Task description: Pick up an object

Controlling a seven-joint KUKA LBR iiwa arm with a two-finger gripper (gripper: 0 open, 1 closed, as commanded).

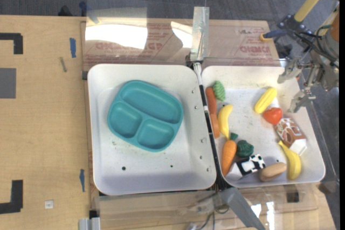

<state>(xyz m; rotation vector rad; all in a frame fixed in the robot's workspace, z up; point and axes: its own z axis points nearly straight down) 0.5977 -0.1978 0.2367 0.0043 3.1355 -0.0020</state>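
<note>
The right bin (318, 169) holds several toy foods. A yellow piece (266, 99) and a red tomato (273, 115) lie near its far right. A brown-and-white carton (291, 135), a banana (292, 162) and a tan bread roll (272, 171) sit at the near right. A carrot (228, 154), a dark green piece (245, 147), a black-and-white toy (251, 164), a second banana (224, 118), a long orange piece (212, 110) and a light green piece (219, 90) lie along its left side. My gripper (294, 89) hangs open above the bin's far right corner, just right of the yellow piece, with nothing between its fingers.
In the left bin (102, 169) sits a teal divided plate (144, 115). A clear upright divider (200, 29) stands behind the joint of the two bins. Brown cardboard (38, 116) covers the bench to the left.
</note>
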